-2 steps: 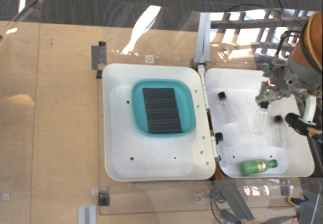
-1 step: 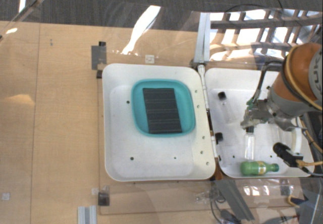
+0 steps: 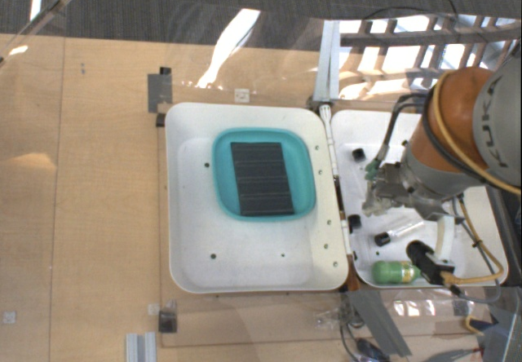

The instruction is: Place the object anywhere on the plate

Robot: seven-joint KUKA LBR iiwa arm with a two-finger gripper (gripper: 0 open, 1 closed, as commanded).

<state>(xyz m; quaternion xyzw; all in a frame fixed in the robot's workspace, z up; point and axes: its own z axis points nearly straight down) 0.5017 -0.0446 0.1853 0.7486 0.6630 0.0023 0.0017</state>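
Was hovering over right bin [image 3: 481, 226], jaws [image 3: 377, 199] low near its left wall; honestly couldn't tell if apart or together. Green object [image 3: 396, 272] lay at bin's near edge, ungrabbed. Teal plate [image 3: 303, 181] in left bin [image 3: 245, 267] carried dark ribbed mat [image 3: 262, 178]. Pick and place both left.

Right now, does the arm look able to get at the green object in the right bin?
Probably yes. The green object lies uncovered at the near edge of the right bin, just below the gripper, with nothing on top of it.
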